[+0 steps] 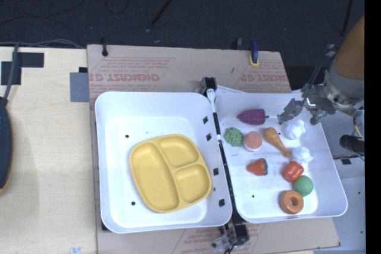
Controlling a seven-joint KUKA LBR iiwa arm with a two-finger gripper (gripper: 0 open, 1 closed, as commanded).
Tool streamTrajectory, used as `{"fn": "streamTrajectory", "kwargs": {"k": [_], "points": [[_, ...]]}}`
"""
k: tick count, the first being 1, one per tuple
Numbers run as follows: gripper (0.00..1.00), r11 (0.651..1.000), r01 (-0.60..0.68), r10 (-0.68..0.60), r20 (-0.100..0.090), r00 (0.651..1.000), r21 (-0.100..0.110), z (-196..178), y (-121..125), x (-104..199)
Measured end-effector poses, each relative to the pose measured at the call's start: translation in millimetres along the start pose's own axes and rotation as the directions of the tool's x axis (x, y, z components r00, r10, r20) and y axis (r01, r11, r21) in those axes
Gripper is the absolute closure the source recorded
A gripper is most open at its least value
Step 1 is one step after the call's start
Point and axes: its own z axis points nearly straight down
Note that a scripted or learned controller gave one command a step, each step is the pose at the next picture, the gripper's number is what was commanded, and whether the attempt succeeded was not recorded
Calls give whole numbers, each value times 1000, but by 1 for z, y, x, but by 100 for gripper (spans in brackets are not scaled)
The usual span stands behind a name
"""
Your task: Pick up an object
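Two white bins on our cardboard-topped bench, and we see the claw (302, 107) spread wide and holding nothing at the right bin's (333, 202) top right corner, with the white lump (292, 128) just below-left of it, closest grab.

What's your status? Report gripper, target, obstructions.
Gripper over right bin's far edge, holding nothing. White item just below it, untouched. Drumstick lies close beside it.
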Motion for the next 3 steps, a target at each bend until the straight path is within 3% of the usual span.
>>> {"fn": "streamTrajectory", "kwargs": {"k": [1, 2, 3], "points": [[0, 1000, 1, -1, -4, 1000, 9, 59, -28, 35], [0, 1000, -3, 3, 0, 1000, 2, 115, -78, 80], [100, 1000, -10, 10, -1, 1000, 4, 104, -77, 76]]}}
